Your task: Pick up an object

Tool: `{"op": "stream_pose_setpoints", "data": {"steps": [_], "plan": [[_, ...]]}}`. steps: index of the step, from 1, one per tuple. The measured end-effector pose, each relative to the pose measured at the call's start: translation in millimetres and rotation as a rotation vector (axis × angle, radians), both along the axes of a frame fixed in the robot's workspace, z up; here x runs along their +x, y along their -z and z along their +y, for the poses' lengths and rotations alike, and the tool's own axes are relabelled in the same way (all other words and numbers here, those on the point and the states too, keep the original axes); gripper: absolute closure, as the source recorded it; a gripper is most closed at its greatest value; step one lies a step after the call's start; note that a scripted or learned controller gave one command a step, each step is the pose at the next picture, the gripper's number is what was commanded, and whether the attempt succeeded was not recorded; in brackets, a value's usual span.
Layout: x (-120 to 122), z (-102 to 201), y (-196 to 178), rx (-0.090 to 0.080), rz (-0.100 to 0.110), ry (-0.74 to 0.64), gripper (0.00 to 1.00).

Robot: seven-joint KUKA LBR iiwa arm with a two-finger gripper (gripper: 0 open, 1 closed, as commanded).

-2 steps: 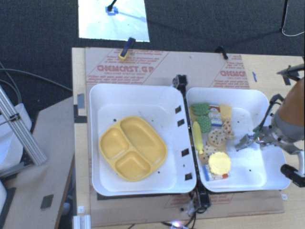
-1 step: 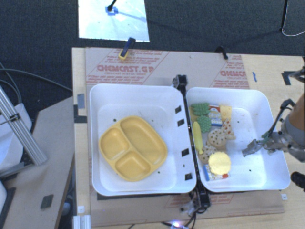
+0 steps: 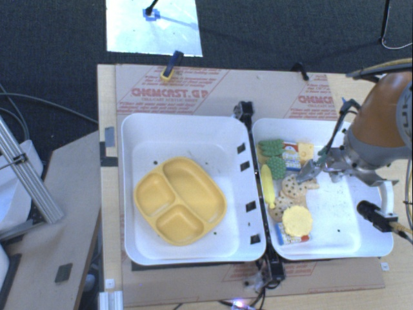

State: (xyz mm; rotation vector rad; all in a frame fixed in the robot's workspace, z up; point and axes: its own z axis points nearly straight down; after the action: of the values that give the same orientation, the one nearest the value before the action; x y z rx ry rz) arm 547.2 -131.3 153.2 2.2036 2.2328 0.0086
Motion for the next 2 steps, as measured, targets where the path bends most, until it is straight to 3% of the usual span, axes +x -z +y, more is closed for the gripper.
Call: {"op": "stream_pose_setpoints", "data": {"steps": [1,2], "plan": [[-63.2,-1.9,12.4,0.001,0.011,0.014,0.0],[-60.7,-2.6,20.8,0.0,0.008,0.012,0.0]]}}
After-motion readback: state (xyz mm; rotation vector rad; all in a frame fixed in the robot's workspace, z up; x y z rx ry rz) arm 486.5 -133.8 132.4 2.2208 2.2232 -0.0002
